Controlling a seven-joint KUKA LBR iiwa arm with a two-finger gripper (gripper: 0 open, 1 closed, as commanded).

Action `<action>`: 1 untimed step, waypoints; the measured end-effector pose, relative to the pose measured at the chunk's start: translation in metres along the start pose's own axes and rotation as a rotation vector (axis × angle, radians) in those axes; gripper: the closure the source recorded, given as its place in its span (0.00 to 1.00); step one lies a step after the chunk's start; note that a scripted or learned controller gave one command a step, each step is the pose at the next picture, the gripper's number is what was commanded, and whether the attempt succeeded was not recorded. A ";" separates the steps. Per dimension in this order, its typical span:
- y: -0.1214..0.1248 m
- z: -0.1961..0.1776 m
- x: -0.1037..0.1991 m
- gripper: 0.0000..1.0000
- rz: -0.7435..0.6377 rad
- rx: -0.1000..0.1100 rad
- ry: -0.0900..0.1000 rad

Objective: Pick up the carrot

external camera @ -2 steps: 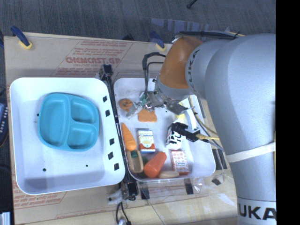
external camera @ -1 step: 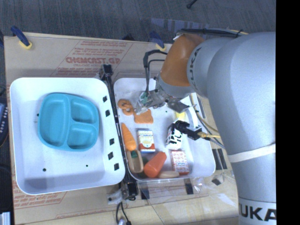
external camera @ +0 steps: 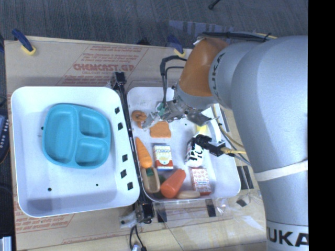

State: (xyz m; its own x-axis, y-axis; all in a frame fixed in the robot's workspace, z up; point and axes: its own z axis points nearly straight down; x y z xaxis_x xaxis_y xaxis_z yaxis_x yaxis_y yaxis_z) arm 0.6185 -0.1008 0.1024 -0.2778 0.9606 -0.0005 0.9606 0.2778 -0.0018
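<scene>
The carrot (external camera: 143, 152) lies in the right bin (external camera: 230, 172), hard against that bin's left wall and about midway along it, with its long axis running roughly parallel to the wall: the orange body points toward the far edge and the green stub sits at the near end, close to a small wooden block (external camera: 152, 180). Just beside it on the right stands a small juice carton (external camera: 164, 157), and nearer the front edge lies a reddish sausage-shaped piece (external camera: 173, 183), so the carrot is hemmed between wall and carton. The gripper (external camera: 166, 110) hangs over the far-left part of the same bin, above a wedge of orange food (external camera: 160, 129) and next to a small brown pastry (external camera: 138, 117); whether it is spread or closed I cannot tell, since the wrist and cabling hide its tip, and nothing is visibly held. From there the carrot lies toward the near edge and slightly left, a short way off. My judgement is that the coming move turns on that offset and on orientation: a grasp would need to close across the carrot's short width, which means 1 contact going down in the narrow space by the wall. The left bin (external camera: 21, 140) holds 1 blue divided plate (external camera: 76, 135), well apart from all this.
</scene>
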 end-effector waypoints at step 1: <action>0.021 -0.077 -0.071 0.00 -0.020 -0.008 -0.006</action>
